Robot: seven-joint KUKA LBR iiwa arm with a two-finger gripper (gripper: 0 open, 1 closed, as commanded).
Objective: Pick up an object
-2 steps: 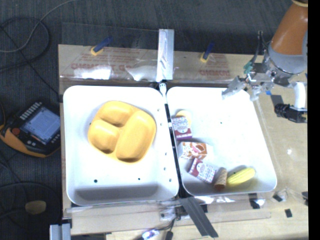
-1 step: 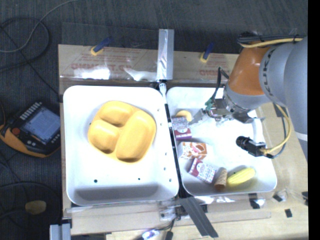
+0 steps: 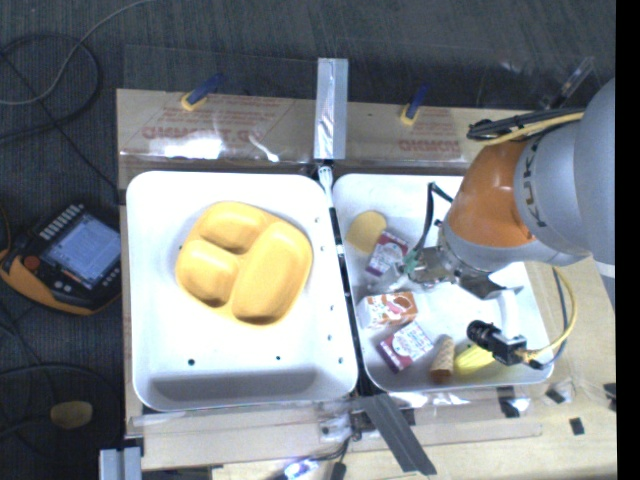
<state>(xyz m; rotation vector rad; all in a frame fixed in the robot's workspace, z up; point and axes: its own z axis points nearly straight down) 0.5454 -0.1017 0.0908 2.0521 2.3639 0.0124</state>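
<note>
Reaching in from the right, the hand (image 3: 428,266) sits low in the right bin (image 3: 530,313), at the end of the grey arm (image 3: 580,183) with its orange band (image 3: 490,203). Whether it is spread or pressed together cannot be told, since the wrist hides it from above. Just beside it on the left lies a small packet (image 3: 385,255) with a pale wrapper, and behind that a round yellow piece (image 3: 366,228) near the bin's back corner. Closer to the front lie a red and white carton (image 3: 387,309) and another printed packet (image 3: 406,346), with a brown cone-like item (image 3: 441,357) and a yellow object (image 3: 473,360) toward the front edge. The left bin (image 3: 160,368) holds a large yellow lumpy form (image 3: 243,261). Both bins rest on the tabletop (image 3: 600,428), where two blue and yellow clips (image 3: 200,92) pin a clear sheet along the back. A handheld controller (image 3: 70,258) lies on the dark floor, well apart to the left.
</note>
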